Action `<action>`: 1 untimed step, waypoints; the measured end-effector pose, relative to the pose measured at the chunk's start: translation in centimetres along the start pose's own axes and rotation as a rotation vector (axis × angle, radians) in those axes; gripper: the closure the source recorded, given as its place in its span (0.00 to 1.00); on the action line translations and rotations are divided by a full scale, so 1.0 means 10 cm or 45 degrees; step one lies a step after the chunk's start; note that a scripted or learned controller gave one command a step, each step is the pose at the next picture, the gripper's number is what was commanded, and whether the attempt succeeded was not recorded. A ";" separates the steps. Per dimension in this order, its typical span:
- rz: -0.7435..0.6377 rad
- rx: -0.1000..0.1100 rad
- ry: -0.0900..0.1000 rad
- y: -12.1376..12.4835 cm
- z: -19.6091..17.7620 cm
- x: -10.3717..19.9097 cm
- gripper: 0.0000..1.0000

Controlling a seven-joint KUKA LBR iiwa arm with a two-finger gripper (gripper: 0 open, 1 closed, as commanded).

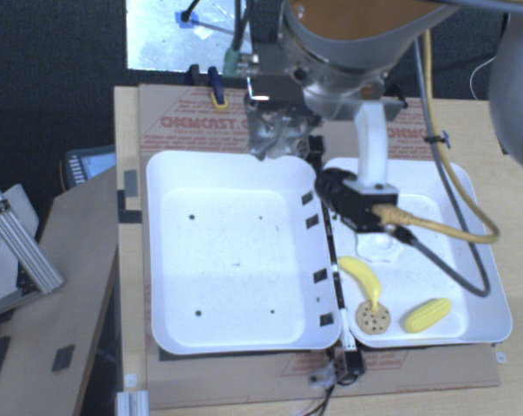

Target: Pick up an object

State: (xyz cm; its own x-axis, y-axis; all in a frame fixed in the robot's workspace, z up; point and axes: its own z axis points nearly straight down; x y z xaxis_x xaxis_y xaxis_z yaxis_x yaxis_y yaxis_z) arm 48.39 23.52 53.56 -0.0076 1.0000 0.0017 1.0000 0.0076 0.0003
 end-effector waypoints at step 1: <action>0.004 -0.001 -0.001 0.02 0.01 -0.01 0.00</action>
